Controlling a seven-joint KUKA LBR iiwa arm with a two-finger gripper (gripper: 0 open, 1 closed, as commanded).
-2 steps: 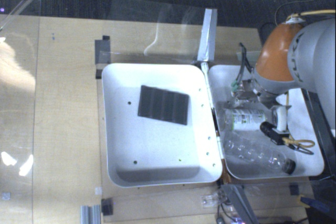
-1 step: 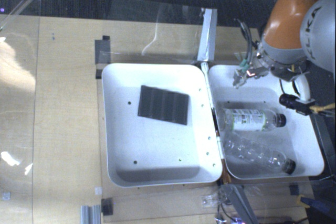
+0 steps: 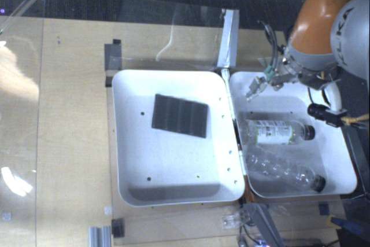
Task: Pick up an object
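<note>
Two clear plastic bottles lie in the right bin (image 3: 341,173). The upper bottle (image 3: 277,131) has a white and green label and a dark cap pointing right. The lower bottle (image 3: 283,170) is crumpled, unlabelled, with its dark cap at the lower right. A flat dark grey ribbed pad (image 3: 180,115) lies in the left bin (image 3: 133,182). My gripper (image 3: 261,85) hangs over the back left corner of the right bin, above and behind the labelled bottle, its fingers pointing left and down with nothing between them.
A metal divider post (image 3: 228,43) stands behind the seam between the bins. Clear acrylic panels rise at the back and along the left of the bench. Cables and a black connector (image 3: 324,114) hang off the wrist over the right bin's right side.
</note>
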